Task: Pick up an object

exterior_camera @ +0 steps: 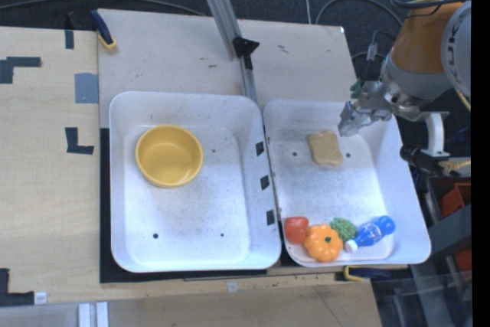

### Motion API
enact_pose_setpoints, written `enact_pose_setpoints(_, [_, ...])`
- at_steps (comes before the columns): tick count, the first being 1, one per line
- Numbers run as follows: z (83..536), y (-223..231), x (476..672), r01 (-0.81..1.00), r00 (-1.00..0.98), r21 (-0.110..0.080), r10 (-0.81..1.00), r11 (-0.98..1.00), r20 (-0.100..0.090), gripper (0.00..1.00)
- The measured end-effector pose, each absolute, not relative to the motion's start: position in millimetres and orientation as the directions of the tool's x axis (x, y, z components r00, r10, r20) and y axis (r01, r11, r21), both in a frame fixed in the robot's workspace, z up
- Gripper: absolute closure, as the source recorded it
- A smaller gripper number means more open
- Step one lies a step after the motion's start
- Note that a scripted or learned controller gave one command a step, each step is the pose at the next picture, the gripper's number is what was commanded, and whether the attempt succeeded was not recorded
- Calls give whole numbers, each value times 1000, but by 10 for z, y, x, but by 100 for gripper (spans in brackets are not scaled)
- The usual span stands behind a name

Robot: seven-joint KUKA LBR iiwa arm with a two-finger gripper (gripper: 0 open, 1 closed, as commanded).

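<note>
While the claw (pixel 351 123) hangs just right of the bread (pixel 326 148), grip state unreadable, a descent risks clipping its edge and nudging it away.

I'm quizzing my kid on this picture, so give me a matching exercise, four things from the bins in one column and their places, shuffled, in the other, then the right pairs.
Things:
1. yellow bowl
2. tan sponge
3. orange pumpkin
4. blue bottle

Places:
A. right bin, near edge, toward its right corner
B. left bin, upper left part
C. right bin, upper middle, just below the gripper
D. right bin, near edge, between a red item and a green item

Pairs: 1-B, 2-C, 3-D, 4-A
</note>
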State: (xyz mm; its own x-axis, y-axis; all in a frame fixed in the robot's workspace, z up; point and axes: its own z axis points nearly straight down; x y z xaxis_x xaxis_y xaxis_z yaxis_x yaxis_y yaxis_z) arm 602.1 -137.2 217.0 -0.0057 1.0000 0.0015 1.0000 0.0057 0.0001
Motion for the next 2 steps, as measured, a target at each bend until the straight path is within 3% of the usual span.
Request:
enact_pose_setpoints(1, [2144,-822,5827,1000,-6,-3,1000,6,2,100])
enact_pose_setpoints(2, [2066,-306,5756,1000,-6,-3,1000,6,2,100])
